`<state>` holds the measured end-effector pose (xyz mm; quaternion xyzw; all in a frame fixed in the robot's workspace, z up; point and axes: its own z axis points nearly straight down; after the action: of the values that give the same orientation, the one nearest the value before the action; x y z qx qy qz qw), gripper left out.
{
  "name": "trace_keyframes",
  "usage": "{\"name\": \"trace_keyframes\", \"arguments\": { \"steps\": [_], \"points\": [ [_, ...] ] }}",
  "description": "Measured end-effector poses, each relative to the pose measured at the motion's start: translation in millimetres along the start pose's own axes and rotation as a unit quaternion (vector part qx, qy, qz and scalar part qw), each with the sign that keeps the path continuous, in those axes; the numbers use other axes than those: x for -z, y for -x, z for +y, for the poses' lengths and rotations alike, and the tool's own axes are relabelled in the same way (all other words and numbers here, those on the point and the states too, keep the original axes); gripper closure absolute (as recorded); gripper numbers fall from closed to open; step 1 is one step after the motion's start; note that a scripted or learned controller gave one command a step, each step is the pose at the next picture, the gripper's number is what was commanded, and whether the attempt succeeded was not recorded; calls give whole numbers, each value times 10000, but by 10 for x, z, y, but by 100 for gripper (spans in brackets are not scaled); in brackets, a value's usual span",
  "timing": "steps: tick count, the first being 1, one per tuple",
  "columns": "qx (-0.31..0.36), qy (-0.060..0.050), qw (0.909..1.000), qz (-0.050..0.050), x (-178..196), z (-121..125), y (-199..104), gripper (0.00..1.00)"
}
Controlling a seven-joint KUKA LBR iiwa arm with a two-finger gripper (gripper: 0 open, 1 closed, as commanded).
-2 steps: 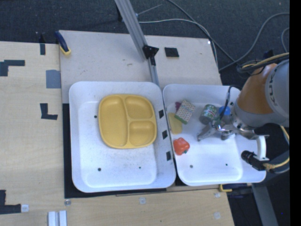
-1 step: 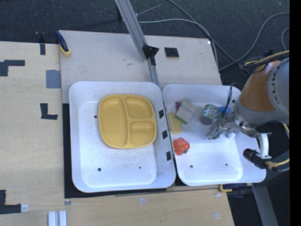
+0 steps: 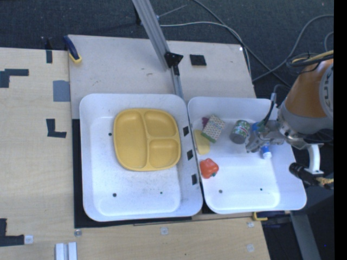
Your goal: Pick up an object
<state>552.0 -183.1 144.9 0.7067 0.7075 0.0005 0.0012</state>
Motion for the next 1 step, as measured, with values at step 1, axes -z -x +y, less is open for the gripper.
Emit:
{"name": "trace_keyframes", "arguments": {
  "steps": [1],
  "points": [
    [-1, 0, 10000, -1, 582, -70, 39, 100]
  ]
}}
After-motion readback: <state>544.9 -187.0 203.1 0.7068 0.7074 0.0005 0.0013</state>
